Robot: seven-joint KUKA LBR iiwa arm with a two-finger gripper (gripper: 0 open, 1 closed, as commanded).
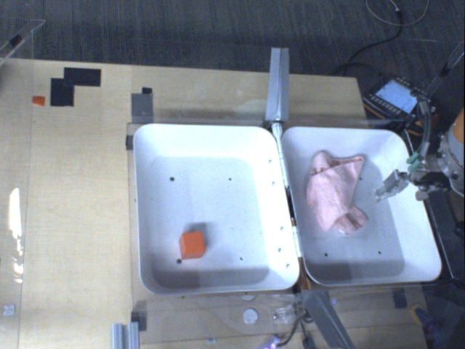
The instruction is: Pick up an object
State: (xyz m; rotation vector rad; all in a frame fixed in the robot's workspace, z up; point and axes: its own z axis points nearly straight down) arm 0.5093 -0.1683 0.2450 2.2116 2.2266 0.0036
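A crumpled pink cloth [334, 193] lies in the middle of the right bin [378, 264]. A small orange block [192, 245] sits near the front of the left bin [218, 158]. My gripper [386, 187] reaches in from the right edge over the right bin. It is just to the right of the cloth, a short gap away, and nothing shows in its grasp. Most of the arm is cut off by the frame edge.
A grey metal post [278, 86] stands behind the seam between the bins. Black flat pieces [73, 84] and a tiny orange piece [38, 101] lie on the wooden bench at the far left. A device with a blue screen [396, 97] and cables sit behind the right bin.
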